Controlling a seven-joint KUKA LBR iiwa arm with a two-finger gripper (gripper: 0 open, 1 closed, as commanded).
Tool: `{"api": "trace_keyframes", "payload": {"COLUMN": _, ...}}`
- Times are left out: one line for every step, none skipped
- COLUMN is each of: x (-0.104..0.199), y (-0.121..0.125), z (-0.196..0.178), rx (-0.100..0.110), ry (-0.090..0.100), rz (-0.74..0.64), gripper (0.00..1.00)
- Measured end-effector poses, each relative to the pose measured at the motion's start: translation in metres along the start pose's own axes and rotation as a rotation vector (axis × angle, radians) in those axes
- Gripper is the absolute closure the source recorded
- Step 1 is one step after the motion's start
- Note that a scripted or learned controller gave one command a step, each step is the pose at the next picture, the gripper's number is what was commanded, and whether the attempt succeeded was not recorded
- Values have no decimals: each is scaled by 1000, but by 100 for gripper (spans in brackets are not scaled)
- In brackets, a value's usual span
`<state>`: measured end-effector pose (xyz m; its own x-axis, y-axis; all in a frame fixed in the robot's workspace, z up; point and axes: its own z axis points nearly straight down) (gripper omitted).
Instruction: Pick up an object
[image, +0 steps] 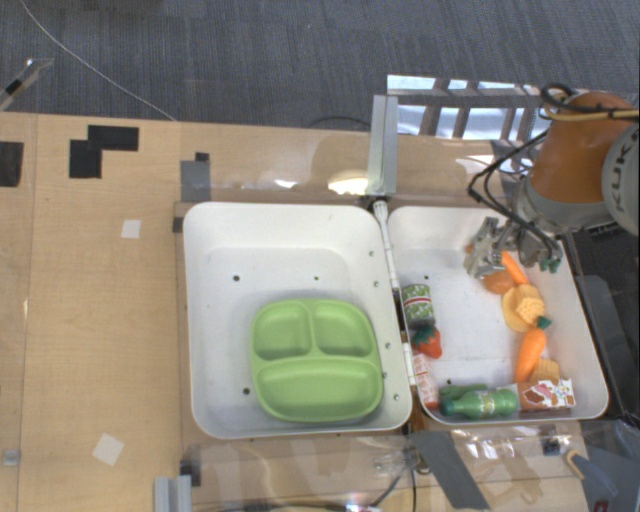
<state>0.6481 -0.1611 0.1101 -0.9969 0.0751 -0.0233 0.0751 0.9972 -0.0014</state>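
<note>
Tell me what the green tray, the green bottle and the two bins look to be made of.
Green tray: likely moulded plastic, matt, with an even colour and rounded compartment ridges. Green bottle: probably plastic, glossy, with a bright streak along its side. Left bin and right bin: seemingly thin white plastic with a smooth, faintly shiny finish and soft rounded corners.

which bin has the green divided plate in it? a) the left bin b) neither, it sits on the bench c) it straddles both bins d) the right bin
a: the green divided plate lies flat on the floor of the left bin, while the right bin holds the toy food and the gripper.
</note>
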Motion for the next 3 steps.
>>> {"api": "trace_keyframes", "payload": {"x": 26, "y": 57, "z": -106, "rx": -2, "ry": -2, "rz": -74, "gripper": 100}}
{"api": "trace_keyframes", "payload": {"x": -2, "y": 55, "z": -177, "rx": -1, "ry": 5, "rz": 30, "gripper": 100}}
{"api": "trace_keyframes", "payload": {"x": -10, "y": 80, "z": -268, "rx": -1, "ry": 7, "rz": 310, "gripper": 100}}
